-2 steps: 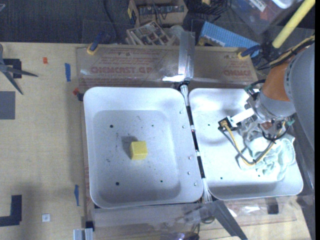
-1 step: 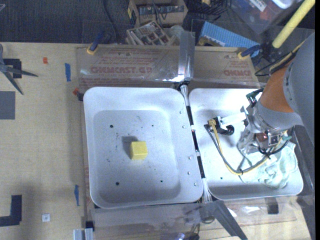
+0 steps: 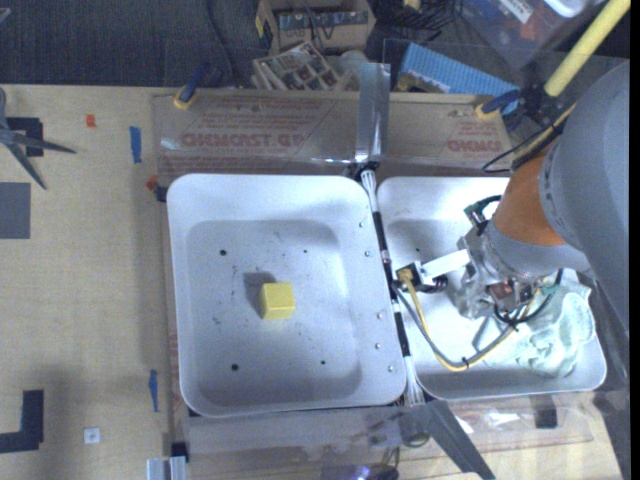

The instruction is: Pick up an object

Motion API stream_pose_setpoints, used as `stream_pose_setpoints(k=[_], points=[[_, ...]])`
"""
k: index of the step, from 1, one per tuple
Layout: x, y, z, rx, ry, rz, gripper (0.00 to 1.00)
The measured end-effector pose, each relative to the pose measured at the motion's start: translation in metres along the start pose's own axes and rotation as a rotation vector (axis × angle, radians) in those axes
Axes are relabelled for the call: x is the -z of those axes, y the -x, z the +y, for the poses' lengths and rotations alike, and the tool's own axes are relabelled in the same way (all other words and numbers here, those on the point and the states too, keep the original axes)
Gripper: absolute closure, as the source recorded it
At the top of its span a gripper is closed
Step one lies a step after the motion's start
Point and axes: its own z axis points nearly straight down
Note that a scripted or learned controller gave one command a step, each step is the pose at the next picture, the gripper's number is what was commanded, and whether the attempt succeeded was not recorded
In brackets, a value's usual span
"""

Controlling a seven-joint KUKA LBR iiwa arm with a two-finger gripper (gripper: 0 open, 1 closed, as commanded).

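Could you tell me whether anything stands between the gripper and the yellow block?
Yes: the block lies alone in the left bin, while the gripper is low over the right bin. The two bins' adjoining rims lie between them; nothing else visible does.

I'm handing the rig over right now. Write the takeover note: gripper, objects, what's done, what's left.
Gripper: low over the right bin, near its left wall; whether it grips anything cannot be made out.
Objects: yellow block lies near the middle of the left bin, apart from the arm. A pale crumpled item lies in the right bin's lower right corner.
Done: no pick confirmed.
Left: grasp one object and lift it; the pale item looks nearest.
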Motion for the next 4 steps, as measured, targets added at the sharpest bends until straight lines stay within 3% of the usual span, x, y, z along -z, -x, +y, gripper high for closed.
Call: stream_pose_setpoints(k=[1, 2, 3, 4], points=[[0.062, -0.036, 0.012, -0.122, -0.001, -0.006, 1.0], [0.0, 0.008, 0.016, -0.036, 0.0, 0.003, 1.0], [0.099, 0.037, -0.029, 0.017, -0.001, -0.006, 1.0], [0.114, 0.04, -0.048, 0.119, -0.002, -0.006, 1.0]])
